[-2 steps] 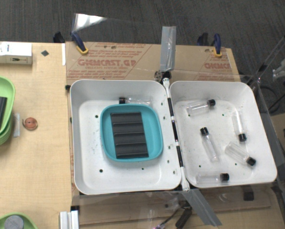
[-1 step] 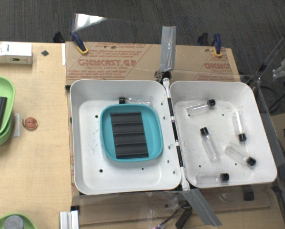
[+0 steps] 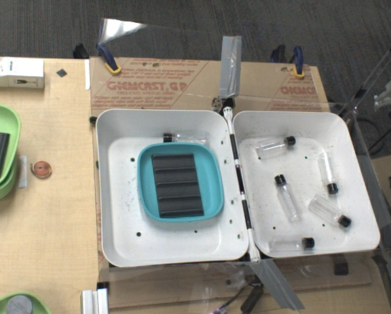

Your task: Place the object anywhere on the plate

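Small clear plastic vials with black caps (image 3: 286, 197) lie scattered in the right white bin (image 3: 356, 142); a teal square plate (image 3: 146, 188) waits in the left white bin (image 3: 113, 195). Likely light, stiff, slick — best pinched mid-barrel. The gripper's jaw state cannot be told.

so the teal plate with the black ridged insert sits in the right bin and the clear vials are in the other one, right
Not quite: the camera view shows the teal plate with its black ridged insert in the left bin. The clear vials lie in the right bin.
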`<state>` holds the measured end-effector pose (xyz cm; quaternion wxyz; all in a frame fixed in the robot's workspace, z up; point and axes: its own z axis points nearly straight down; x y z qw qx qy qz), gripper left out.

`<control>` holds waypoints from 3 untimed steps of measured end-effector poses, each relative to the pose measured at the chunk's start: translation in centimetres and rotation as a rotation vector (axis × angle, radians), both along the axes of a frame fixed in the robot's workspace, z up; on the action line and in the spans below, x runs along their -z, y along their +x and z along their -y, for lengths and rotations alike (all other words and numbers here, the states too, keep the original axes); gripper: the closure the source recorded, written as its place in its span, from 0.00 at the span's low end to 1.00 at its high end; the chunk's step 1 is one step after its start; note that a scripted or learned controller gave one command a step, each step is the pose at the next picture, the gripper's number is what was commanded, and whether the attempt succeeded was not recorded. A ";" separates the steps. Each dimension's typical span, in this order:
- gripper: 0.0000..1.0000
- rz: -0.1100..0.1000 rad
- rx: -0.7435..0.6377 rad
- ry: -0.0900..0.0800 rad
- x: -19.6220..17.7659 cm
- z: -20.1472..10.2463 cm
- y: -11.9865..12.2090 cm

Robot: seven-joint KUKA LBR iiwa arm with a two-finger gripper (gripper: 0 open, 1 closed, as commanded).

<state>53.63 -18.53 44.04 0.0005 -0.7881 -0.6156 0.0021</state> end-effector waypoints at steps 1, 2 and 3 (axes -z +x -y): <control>0.00 -0.002 0.182 0.000 0.1 3.0 10.1; 0.00 -0.003 0.182 0.000 0.2 3.0 10.1; 0.00 -0.003 0.182 0.000 0.2 3.0 10.1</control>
